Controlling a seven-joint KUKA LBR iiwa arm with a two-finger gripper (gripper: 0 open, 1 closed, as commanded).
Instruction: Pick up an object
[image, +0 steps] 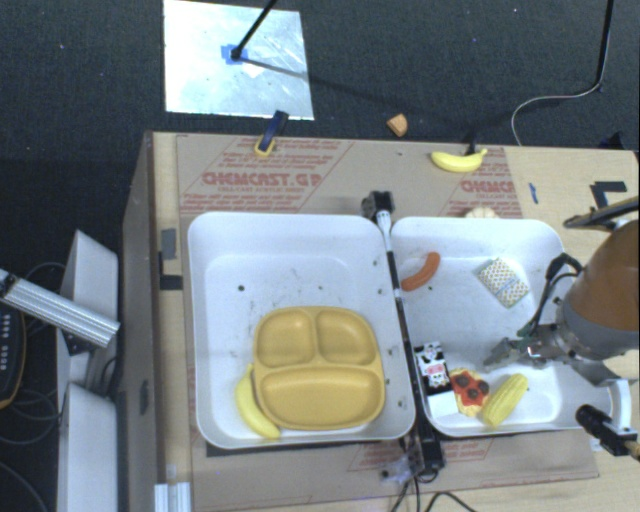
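Near the lower right of the frame, a yellow plastic corn cob (505, 397) is being left lying in the right white bin (530, 238), beside a pizza-slice toy (466, 390). Just above it, the metal gripper (512, 348) is being held; its opening cannot be told.

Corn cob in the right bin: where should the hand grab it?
Grab the corn across its middle, coming straight down. It lies flat and slanted on the right bin floor, long and narrow, so fingers should close across its short width. The pizza toy touches its left end, so stay clear of that end.
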